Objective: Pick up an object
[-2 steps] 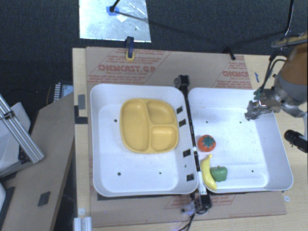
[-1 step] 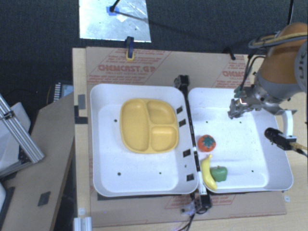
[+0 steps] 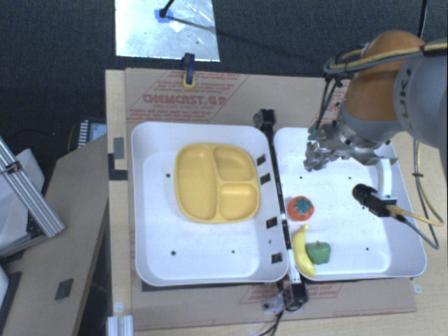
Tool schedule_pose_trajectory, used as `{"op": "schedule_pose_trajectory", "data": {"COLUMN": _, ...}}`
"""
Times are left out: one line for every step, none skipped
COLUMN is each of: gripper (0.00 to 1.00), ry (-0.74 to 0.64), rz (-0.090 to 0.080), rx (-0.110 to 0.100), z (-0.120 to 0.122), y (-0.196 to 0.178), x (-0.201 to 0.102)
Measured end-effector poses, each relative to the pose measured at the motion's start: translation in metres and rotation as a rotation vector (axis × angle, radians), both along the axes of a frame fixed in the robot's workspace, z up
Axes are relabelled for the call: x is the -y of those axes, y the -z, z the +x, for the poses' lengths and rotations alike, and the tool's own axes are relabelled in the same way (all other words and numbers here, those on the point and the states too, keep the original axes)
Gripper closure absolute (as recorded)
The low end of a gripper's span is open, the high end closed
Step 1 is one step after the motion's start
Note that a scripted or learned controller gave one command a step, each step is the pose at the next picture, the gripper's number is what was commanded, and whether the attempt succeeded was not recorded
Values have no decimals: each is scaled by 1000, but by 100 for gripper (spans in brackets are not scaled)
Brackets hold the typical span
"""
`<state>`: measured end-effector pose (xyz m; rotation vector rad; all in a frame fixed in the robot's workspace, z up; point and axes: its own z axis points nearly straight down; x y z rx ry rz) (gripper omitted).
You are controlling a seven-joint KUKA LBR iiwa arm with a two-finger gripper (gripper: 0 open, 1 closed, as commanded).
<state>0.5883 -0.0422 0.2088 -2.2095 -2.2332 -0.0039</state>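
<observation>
You are looking down on a dark carpeted floor (image 3: 49, 54) that surrounds a pale bench topped with a cardboard sheet (image 3: 210, 95) printed in red lettering. Past the bench's far edge a shiny metal plate (image 3: 140, 19) lies on the floor, with a bit of blue tape on it. At the left edge an aluminium rail (image 3: 28, 196) leans across the corner.

On the cardboard sit the left bin (image 3: 154, 247) and the right bin (image 3: 367, 257), side by side and touching along a black divider strip (image 3: 274, 180). The arm (image 3: 392, 82) comes in from the right, its orange band above the upper part of the right bin.

In the middle of the left bin you see a yellow divided plate (image 3: 203, 187), lying flat.

The gripper (image 3: 316, 158) is over the upper left part of the right bin, near the divider. You cannot tell whether it is open or closed, and nothing shows in its grasp.

The things to pick lie in the right bin's left side, below the gripper and apart from it. The banana (image 3: 303, 254) lies against the divider near the front corner, with the green pepper (image 3: 320, 253) touching its right side. The red tomato (image 3: 301, 208) sits a little farther back, between them and the gripper.

A small yellow clamp (image 3: 188, 71) grips the bench's far edge.
</observation>
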Motion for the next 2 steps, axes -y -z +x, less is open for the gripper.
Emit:
{"op": "schedule_pose_trajectory", "data": {"gripper": 100, "ry": 1, "rz": 0, "rx": 1, "z": 7, "y": -14, "x": -51}}
{"op": "schedule_pose_trajectory", "data": {"gripper": 100, "ry": 1, "rz": 0, "rx": 0, "z": 16, "y": -8, "x": -96}}
